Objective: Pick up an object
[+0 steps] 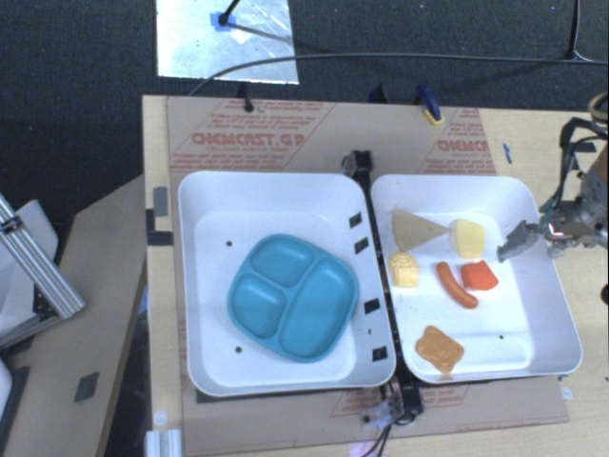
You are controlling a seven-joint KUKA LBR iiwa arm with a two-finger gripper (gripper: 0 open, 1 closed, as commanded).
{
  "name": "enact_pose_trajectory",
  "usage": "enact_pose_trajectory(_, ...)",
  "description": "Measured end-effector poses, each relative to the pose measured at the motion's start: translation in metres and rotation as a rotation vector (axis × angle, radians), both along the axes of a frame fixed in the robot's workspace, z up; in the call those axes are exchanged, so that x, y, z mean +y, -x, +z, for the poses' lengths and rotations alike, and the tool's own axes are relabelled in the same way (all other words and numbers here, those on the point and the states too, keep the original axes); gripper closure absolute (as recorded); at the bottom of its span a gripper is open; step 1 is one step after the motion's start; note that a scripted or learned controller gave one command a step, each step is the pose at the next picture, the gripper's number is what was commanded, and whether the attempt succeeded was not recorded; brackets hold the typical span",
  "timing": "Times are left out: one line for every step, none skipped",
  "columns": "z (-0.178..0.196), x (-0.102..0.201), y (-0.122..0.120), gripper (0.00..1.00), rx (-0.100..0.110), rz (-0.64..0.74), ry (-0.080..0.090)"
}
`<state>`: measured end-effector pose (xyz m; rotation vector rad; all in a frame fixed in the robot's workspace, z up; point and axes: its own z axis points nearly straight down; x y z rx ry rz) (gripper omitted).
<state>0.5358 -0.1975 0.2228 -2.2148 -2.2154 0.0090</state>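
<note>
Bench [124, 255] carries a brown board [285, 131] with red print, and on it two shallow white bins side by side. Left bin [205, 255] holds a blue sectioned plate [293, 296], lying flat near the bin's middle, slightly toward the near edge. Right bin [552, 341] holds six small food pieces: a tan wedge [416, 228] toward the far-left corner; a yellow block [468, 237] just beside it toward the far edge's middle; a corn piece [404, 270] close to the left wall; a red-orange sausage [457, 285] lying diagonally near the centre; an orange-red chunk [480, 275] just beside the sausage's right; a brown nugget-like piece [440, 348] near the near edge, well apart from the rest. Gripper [514, 241] reaches in over the right bin's right wall, hovering to the right of the yellow block and chunk; nothing visible between its fingers. Open or closed: cannot tell at this resolution.
</note>
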Motion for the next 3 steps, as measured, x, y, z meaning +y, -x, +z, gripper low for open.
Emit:
enact_pose_trajectory(0.007,0.001,-0.003,0.00,-0.012,0.004,0.003)
enact_pose_trajectory(-0.051,-0.004,0.005,0.00,-0.008,0.001,0.002)
enact_pose_trajectory(-0.113,-0.001,0.007,0.00,-0.008,0.001,0.001)
